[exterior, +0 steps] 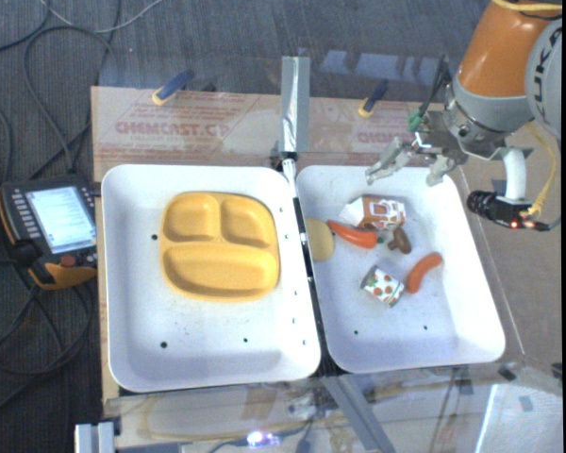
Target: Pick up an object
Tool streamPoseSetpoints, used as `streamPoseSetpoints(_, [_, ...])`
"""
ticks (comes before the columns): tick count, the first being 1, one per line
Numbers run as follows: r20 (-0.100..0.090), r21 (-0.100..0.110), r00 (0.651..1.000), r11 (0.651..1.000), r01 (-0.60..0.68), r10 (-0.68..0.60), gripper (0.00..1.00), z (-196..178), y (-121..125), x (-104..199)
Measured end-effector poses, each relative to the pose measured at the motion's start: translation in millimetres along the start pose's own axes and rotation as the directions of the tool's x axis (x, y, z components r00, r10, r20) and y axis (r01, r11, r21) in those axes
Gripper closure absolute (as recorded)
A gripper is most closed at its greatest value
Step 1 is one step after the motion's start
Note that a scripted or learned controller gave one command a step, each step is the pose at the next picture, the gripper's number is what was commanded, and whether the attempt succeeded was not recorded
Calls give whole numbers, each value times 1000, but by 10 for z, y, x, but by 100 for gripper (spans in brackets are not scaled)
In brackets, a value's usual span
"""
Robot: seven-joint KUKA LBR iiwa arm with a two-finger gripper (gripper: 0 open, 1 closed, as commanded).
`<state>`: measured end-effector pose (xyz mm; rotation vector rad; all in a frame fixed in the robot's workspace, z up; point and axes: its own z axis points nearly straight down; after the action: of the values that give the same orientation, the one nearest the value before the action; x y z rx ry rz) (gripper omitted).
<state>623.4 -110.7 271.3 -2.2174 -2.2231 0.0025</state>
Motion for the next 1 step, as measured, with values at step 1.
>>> streamPoseSetpoints(1, [2,3,1000,1000,-4,4,0,1289,136,-484])
